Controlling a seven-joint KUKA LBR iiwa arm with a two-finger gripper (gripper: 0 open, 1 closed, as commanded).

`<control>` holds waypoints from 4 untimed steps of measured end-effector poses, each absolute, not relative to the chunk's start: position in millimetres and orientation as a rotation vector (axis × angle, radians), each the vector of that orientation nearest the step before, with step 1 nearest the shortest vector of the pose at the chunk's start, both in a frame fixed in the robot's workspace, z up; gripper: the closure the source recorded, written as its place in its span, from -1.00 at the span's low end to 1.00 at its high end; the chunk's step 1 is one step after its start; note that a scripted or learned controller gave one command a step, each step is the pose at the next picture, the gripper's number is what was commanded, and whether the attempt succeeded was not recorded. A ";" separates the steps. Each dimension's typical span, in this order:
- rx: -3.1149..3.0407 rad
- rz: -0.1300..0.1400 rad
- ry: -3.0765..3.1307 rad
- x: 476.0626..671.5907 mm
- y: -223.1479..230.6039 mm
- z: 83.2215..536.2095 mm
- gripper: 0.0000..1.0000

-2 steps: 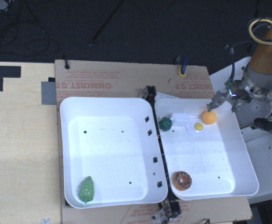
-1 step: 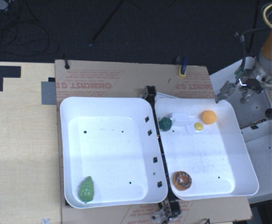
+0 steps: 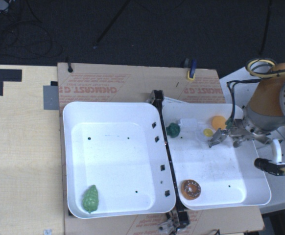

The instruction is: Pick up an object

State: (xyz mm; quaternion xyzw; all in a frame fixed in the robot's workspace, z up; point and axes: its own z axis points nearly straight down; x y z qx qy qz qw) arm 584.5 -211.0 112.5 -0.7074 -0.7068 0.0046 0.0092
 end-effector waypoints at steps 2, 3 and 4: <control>-2.223 -0.001 -2.221 632.8 -214.8 85.0 -1.00; -2.226 -0.001 -2.219 633.1 -216.5 101.6 1.00; -2.225 -0.001 -2.218 632.7 -216.1 100.0 -1.00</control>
